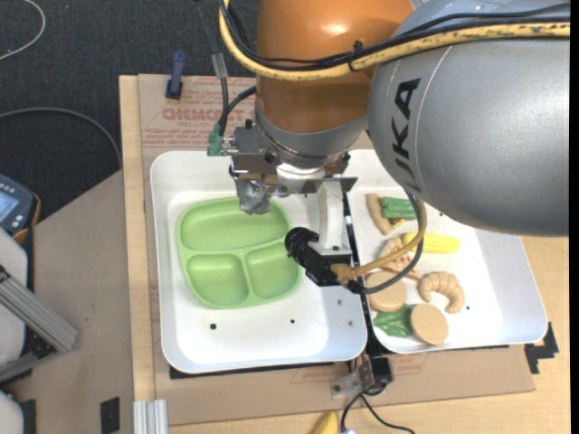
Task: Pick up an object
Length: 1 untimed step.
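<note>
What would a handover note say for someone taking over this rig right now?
Gripper: low over the far edge of the green divided tray in the left bin; whether it is open or shut cannot be told, and nothing is visibly held.
Things: the tray lies flat in the left bin. The right bin holds toy food: a croissant, a yellow corn piece, a round tan piece and some green bits.
Done: no pick confirmed.
Left: grasp one object and lift it.
</note>
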### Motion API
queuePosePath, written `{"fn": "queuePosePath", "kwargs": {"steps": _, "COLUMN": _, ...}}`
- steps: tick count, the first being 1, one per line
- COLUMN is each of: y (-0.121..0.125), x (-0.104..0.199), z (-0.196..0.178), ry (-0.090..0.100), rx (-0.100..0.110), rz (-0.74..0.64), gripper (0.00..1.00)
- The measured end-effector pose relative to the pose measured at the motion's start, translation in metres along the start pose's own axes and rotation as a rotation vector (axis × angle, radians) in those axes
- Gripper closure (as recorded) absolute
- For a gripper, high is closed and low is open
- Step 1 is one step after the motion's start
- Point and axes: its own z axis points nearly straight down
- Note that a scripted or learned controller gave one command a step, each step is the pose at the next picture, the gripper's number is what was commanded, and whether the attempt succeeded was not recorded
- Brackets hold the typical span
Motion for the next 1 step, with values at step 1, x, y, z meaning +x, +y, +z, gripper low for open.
{"fn": "queuePosePath", "kwargs": {"steps": 1, "y": 0.0009, "x": 0.0008, "z": -0.0179, "ry": 0.006, "rx": -0.014, "rz": -0.003, "gripper": 1.0}}
